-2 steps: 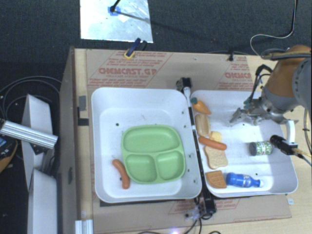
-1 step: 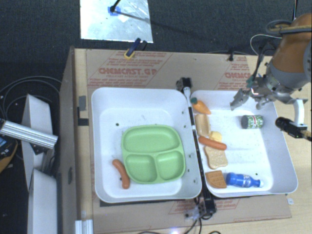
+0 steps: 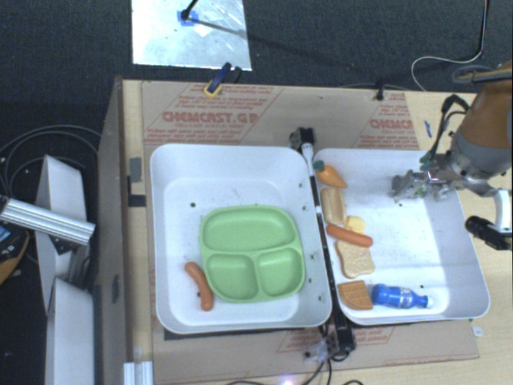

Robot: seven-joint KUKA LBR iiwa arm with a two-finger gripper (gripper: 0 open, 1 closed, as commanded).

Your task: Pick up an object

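Observation:
My gripper (image 3: pixel 403 185) hangs over the upper right part of the right bin (image 3: pixel 417 239), with the arm coming in from the right edge. Nothing shows between its fingers. Along the right bin's left side lie a toy carrot (image 3: pixel 329 175), a bread roll (image 3: pixel 333 205), a red sausage (image 3: pixel 349 235), a bread slice (image 3: pixel 355 259) and a cracker (image 3: pixel 355 294). A blue bottle (image 3: pixel 398 297) lies near the bin's front edge. The gripper is well to the right of these and apart from them.
The left bin (image 3: pixel 176 183) holds a green divided plate (image 3: pixel 252 252) and a second sausage (image 3: pixel 199 285) at its front left. Cardboard lines the bench under both bins. Cables and metal parts lie off to the left.

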